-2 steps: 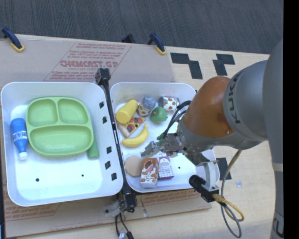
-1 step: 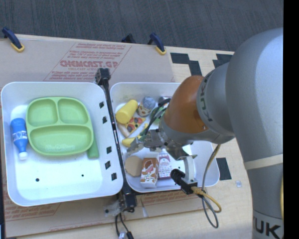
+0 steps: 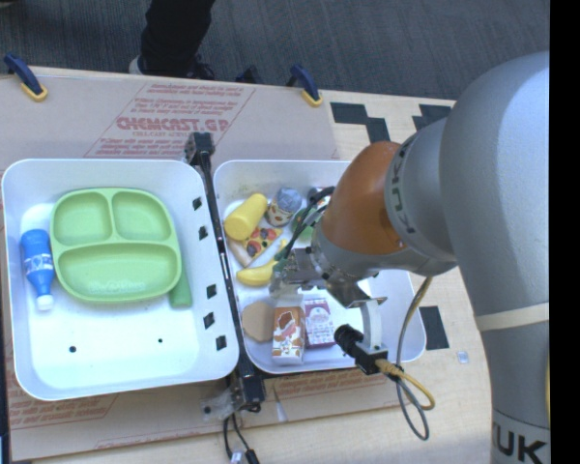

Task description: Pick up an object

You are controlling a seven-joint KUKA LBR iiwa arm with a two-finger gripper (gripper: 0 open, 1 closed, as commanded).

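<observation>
Over the right bin point(image 3: 411, 341) my arm hung low, the orange band and wrist covering the middle of the heap, and my pincer point(image 3: 292, 265) sat down among the toys near the banana point(image 3: 254, 275). Whether it was apart or together I could not tell; the wrist hid it, and nothing showed clearly clamped in it.

The task named no particular object, so any piece in that bin would have served. Within reach lay the banana just left of my tip, a yellow lump point(image 3: 245, 217) higher up by the divider, a grey-blue piece point(image 3: 287, 201) at the top, and two small cartons point(image 3: 303, 329) lying side by side toward the near edge, next to a tan disc point(image 3: 257, 321). The left bin point(image 3: 116, 365) held a green divided plate point(image 3: 116, 245) and a blue bottle point(image 3: 36, 264), well apart from me.

To do the step well, I judged, I should settle on one piece and centre on it, not straddle two. The banana looked the fair choice: narrow enough to close across. The crowding was the risk, since a neighbour could wedge in or nudge the target aside, so a straight descent and a slow lift seemed wise.
</observation>
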